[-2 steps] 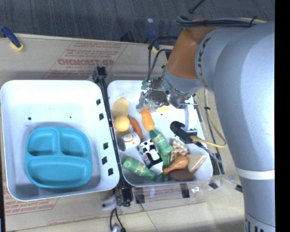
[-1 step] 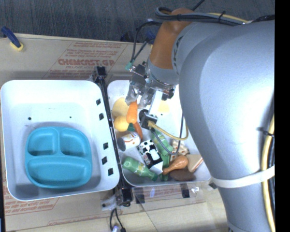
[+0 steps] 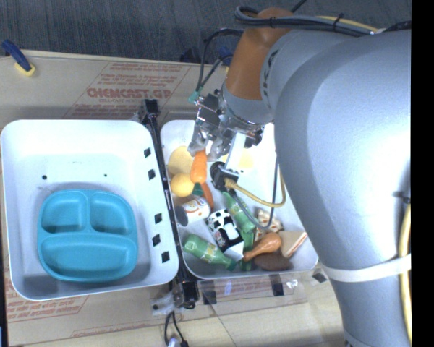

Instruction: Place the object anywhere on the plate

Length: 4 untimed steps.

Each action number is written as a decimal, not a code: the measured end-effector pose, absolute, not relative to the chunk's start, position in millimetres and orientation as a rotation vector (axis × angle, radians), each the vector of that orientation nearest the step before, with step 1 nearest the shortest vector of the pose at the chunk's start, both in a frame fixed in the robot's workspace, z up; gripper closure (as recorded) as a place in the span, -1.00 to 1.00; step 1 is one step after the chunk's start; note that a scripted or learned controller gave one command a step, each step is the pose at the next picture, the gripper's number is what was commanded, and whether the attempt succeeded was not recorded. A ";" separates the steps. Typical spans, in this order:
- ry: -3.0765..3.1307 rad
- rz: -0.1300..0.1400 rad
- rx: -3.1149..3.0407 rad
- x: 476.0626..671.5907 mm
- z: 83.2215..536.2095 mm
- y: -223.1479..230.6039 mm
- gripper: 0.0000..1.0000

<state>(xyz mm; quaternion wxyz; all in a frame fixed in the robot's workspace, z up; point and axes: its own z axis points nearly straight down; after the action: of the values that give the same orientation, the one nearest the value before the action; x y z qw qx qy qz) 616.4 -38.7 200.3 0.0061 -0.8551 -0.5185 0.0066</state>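
A blue divided plate [image 3: 88, 236] lies in the left white bin [image 3: 29, 143], toward its front. The right bin [image 3: 293, 272] holds a heap of toy food. My gripper [image 3: 209, 147] hangs over the back of that heap, just above and right of an orange carrot [image 3: 198, 168]. The carrot stands nearly upright beside two yellow fruits [image 3: 178, 159], and its top reaches the gripper. Whether the gripper is touching the carrot is unclear. The grey arm covers much of the right bin.
Also in the right bin are a white and orange ball [image 3: 197, 208], a black and white cube [image 3: 224, 227], two green bottles [image 3: 205, 250], a drumstick [image 3: 265, 246] and a brown piece [image 3: 275, 263]. A black divider [image 3: 162, 186] separates the bins.
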 end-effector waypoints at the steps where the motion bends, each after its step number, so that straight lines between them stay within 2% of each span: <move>1: -1.645 0.031 -2.658 616.3 209.1 -36.3 1.00; 3: -1.685 0.047 -2.629 616.7 227.2 -32.8 1.00; 4: -1.363 0.012 -2.828 656.1 247.4 -27.8 1.00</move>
<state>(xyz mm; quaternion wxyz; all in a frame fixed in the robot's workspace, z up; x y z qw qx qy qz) 656.1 -27.8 247.4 0.0013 -0.9009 -0.4341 0.0037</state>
